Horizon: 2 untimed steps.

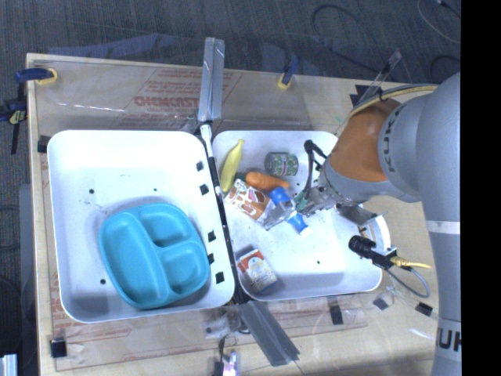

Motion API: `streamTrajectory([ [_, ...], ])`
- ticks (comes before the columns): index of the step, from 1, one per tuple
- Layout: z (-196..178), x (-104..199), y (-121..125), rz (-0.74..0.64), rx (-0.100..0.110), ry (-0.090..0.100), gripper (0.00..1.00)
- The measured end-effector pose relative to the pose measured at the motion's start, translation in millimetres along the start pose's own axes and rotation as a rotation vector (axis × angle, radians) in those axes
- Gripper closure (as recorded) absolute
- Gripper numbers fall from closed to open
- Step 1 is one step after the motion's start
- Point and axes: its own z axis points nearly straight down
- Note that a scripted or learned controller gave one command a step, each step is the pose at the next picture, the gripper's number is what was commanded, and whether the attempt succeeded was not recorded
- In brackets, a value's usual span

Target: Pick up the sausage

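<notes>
Sausage (265, 182) lay in the right bin (329, 276), just right of the banana (231, 164) and below-left of the can (281, 164). Gripper (304, 204) hovered right of the sausage, over a blue wrapper (290, 211). We could not tell its opening. Nothing lifted; we judged the pick not yet done.

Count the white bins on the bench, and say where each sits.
2. The left shallow white bin holds a blue compartment tray. The right shallow white bin holds the cluttered items; the gripper is over it.
</notes>
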Motion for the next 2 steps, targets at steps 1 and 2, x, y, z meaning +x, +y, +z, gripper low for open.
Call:
streamTrajectory([
  [1, -31, -25, 79, 0.018, 0.002, -0.002, 0.0],
  [2, -2, -25, 87, -0.015, 0.044, 0.008, 0.0],
])
